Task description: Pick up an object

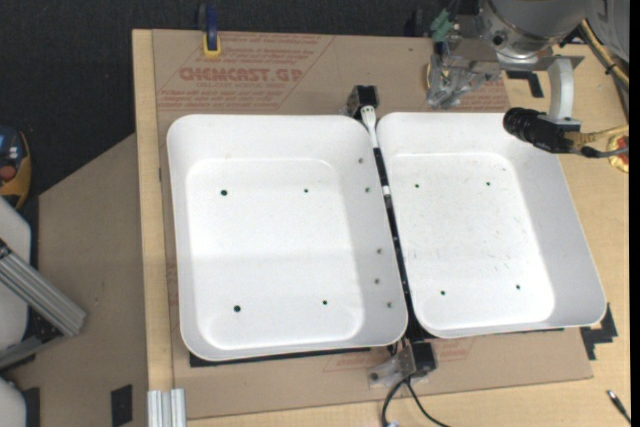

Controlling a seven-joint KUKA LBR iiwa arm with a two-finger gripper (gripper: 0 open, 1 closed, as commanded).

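Hand (447, 87) hangs above far rim of right bin (560, 205).

The pincer (447, 87) hangs above the right bin's (590, 260) far rim.

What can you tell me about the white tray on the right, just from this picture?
The right bin is a shallow white tray, plastic by the look, with rounded corners and a raised rim. Four small dark dots mark its flat floor, with faint specks between them. It lies flat on the brown board, edge to edge with the left bin.
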